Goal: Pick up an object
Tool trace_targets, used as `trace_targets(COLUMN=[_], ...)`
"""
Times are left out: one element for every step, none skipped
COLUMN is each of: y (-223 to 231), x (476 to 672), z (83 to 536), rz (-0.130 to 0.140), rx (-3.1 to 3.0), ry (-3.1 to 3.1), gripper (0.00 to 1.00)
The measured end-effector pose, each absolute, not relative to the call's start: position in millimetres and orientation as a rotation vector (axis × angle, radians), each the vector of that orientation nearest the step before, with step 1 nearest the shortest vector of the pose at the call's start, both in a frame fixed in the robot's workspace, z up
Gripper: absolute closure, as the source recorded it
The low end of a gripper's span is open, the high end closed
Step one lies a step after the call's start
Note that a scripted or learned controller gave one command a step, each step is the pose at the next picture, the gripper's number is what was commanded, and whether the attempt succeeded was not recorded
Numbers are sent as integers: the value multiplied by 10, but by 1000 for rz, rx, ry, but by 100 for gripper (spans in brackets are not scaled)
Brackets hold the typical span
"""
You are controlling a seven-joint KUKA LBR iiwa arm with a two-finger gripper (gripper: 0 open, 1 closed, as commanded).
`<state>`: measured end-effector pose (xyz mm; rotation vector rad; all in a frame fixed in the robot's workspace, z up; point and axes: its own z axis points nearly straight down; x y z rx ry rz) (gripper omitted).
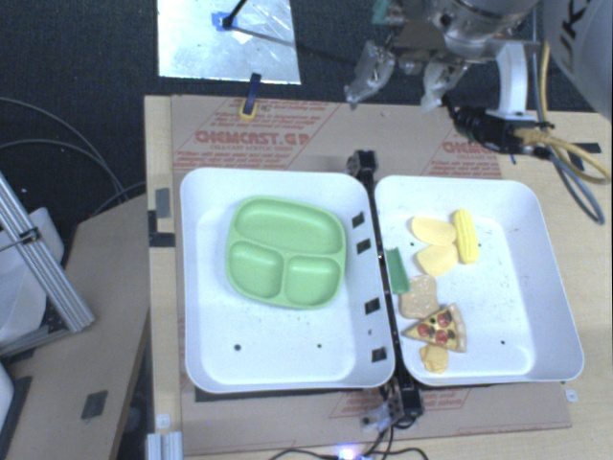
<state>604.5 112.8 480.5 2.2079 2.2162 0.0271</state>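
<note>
Gripper [397, 80] hangs above the bench's far edge, fingers spread and holding nothing; pizza slice [439, 326] lies in the right bin [536, 257], near the corn cob [465, 235].

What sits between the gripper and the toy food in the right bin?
Nothing visible. The gripper hangs open above the bench's far edge, beyond the right bin. The corn, chips and pizza slice lie uncovered; the green plate is in the other bin.
</note>
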Motion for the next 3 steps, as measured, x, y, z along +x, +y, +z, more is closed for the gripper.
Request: trace_targets(y=[1618,1584,1951], x=[5086,5131,5481], z=[4777,4878,4564], rz=[5,7,3], rx=[2211,2208,2213], ry=[2236,2232,2228], gripper=[0,100,100])
